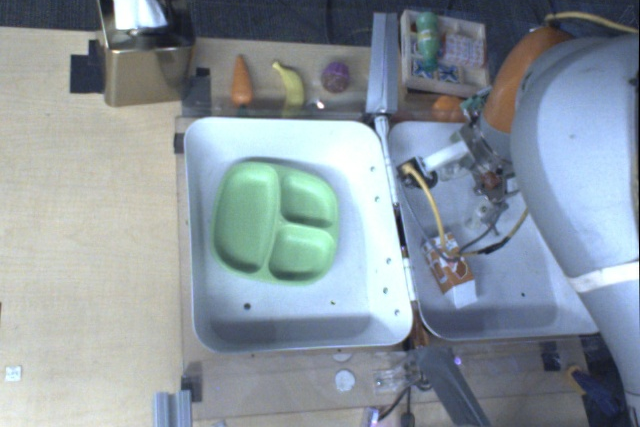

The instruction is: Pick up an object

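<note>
My gripper [450, 273] hangs low over the right white bin [500, 315], near its front left corner and close to the floor. A yellow cable [432, 205] runs from the wrist down to it. The grey arm [580, 165] covers most of the bin's right side. No loose object can be made out at the gripper's tip. A green divided plate [276, 220] lies in the middle of the left white bin [290, 325]. A carrot [240, 81], a banana [290, 83] and a small purple fruit [336, 76] sit in a row on the ledge behind the left bin.
A card box holding a green bottle [428, 37] stands behind the right bin. A brown tissue box [140, 40] sits at the back left of the bench. A metal divider [395, 215] separates the two bins. Cables trail over the dark floor beyond.
</note>
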`<action>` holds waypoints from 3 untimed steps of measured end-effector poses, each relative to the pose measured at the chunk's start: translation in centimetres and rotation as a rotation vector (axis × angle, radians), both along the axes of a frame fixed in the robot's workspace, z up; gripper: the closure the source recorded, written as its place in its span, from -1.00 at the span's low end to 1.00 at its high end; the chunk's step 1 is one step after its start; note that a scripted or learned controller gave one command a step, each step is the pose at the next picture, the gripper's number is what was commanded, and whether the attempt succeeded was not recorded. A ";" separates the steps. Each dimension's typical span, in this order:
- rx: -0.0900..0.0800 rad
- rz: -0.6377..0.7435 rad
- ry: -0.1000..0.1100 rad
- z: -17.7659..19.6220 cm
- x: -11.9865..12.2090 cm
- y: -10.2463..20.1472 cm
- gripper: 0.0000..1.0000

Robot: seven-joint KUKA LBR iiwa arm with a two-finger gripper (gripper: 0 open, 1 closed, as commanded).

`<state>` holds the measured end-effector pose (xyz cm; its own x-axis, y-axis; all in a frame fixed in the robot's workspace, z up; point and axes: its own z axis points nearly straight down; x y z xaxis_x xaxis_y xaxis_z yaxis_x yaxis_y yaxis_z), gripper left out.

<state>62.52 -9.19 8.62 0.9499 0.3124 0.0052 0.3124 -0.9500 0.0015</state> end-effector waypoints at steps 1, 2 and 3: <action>0.000 -0.003 0.001 0.0 1.3 0.7 -1.00; 0.000 -0.092 0.002 19.8 1.0 -2.9 -1.00; 0.001 -0.021 0.005 9.8 -0.7 2.1 -1.00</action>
<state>61.82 -7.10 18.42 0.9564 0.2919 0.0007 0.2919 -0.9564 -0.0008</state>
